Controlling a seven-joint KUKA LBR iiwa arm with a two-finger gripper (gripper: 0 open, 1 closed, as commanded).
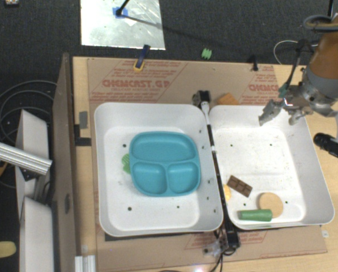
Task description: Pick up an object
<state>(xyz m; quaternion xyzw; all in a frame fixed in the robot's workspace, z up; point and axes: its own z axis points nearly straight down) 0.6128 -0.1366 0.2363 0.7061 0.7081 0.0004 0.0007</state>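
Gripper (282, 113) hung over far right corner of right bin (304, 163), fingers (269, 115) spread apart, nothing between them. Objects lay well apart from fingers, at bin's near edge: brown bar (239, 186), tan round disc (270, 203), green cylinder (255, 214) touching disc. Blue divided tray (164, 163) sat in left bin (112, 152).

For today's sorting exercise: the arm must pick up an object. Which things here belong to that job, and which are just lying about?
Job:
hand above the right bin
brown block
tan disc
green cylinder

Lying about:
blue divided tray in the left bin
cables outside the bench
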